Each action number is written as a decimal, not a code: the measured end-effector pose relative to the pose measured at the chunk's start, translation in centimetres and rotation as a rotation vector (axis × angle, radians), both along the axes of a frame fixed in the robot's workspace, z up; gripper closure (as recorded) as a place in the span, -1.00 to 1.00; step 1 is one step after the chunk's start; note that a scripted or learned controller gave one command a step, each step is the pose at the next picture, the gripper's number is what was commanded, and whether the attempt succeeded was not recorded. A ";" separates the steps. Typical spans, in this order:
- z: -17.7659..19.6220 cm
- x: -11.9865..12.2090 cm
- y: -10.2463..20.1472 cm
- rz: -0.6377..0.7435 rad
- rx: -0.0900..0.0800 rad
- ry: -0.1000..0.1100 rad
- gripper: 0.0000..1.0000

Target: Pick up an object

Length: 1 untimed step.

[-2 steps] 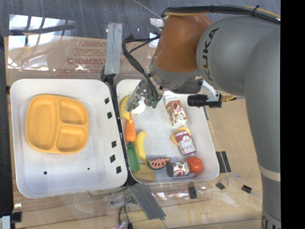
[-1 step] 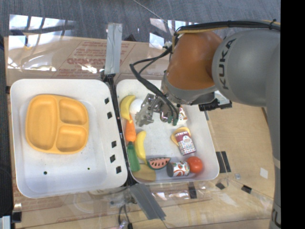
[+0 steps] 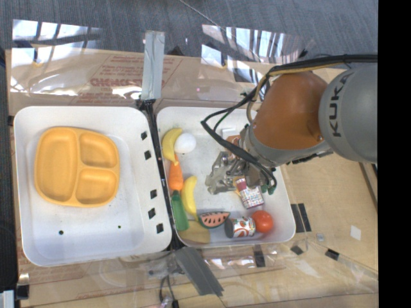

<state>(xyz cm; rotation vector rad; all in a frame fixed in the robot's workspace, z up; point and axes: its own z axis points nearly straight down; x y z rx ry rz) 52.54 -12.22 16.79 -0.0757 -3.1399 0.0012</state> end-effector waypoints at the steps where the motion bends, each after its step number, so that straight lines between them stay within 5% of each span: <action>1: 9.3 -1.6 -8.8 0.012 -0.005 -0.009 1.00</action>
